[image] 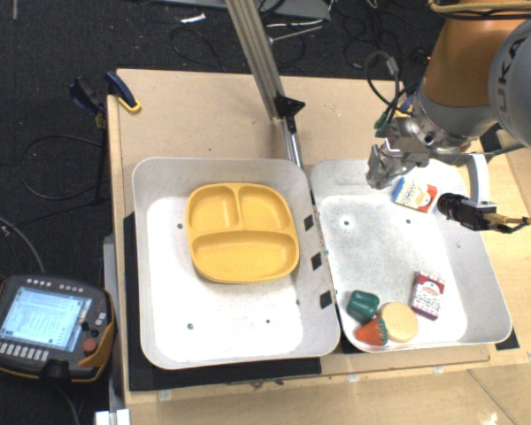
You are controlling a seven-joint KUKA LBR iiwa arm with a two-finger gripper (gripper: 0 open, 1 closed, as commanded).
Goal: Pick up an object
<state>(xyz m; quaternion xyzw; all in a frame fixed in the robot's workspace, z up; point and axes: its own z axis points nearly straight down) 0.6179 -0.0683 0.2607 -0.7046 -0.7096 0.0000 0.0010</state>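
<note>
Hovering over the far edge of the right bin [478,264], my claw [382,173] hangs grey and metallic; whether it is spread or pressed together I cannot tell. Just to its right lies a small white carton [414,195] with orange print. In the near corner cluster a green cup [363,305], a round pale disc [399,321], a red piece [372,332] and a maroon box [427,296]. A smooth yellow divided plate [242,233] sits in the left bin [159,326].
</note>
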